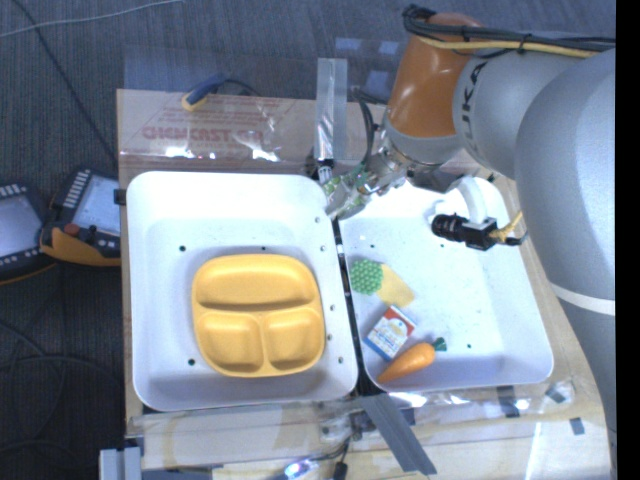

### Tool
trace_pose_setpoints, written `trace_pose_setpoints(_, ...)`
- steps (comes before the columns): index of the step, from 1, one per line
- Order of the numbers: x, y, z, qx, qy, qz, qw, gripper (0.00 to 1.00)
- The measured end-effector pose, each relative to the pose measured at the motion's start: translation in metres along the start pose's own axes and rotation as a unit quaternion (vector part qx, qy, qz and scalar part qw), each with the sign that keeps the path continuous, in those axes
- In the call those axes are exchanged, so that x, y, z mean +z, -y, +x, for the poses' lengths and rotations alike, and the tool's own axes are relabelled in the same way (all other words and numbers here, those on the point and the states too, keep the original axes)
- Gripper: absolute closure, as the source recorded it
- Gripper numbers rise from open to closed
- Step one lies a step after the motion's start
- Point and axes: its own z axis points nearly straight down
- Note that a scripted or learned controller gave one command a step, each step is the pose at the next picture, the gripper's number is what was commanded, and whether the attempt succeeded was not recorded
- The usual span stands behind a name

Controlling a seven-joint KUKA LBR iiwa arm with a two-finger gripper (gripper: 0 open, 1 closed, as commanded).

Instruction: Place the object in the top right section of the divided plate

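Two white bins point(150, 268): carrot point(408, 360), carton point(389, 332) beside plate point(260, 313); gripper point(350, 193) grip unclear.

Left of your gripper point(352, 193), the yellow divided plate point(260, 313) looks like smooth, slightly glossy plastic; the bins point(160, 238) look matt white.

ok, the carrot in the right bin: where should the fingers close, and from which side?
Probably across the thick orange middle of the carrot, coming straight down. It lies flat and slanted, leaf end toward the upper right, tip toward the bin's lower left. Close across its width. A small carton sits close on its upper-left side, so finger room there looks tight.
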Motion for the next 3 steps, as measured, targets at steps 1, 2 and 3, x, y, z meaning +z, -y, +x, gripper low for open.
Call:
trace_pose_setpoints(1,-0.009,-0.032,0.027,-0.114,-0.002,0.01,0.9935,1.0)
trace_pose_setpoints(2,0.012,-0.062,0.108,-0.267,-0.005,0.009,0.9637,1.0)
trace_pose_setpoints(3,0.012,-0.07,0.135,-0.391,-0.006,0.009,0.9202,1.0)
